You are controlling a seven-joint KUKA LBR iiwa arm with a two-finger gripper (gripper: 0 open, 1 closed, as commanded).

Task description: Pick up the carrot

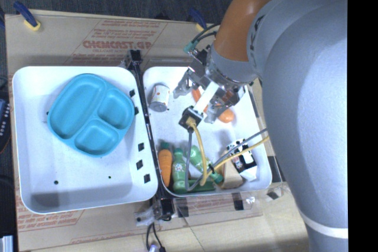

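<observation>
The carrot [165,167] is a small orange piece lying lengthwise at the front left of the right bin [171,77], close against the bin's left wall and beside a green bottle [179,169]. My gripper [205,103] hangs over the middle of the right bin, well behind the carrot and to its right. Nothing of the carrot is at the gripper. A yellow cable [199,147] runs from the gripper toward the front of the bin.
A silver can [159,97] lies at the back left of the right bin. Orange pieces [225,116] sit right by the gripper. A black-and-white item [243,159] and a tan block [231,177] crowd the front right. A blue divided tray [91,113] rests in the left bin.
</observation>
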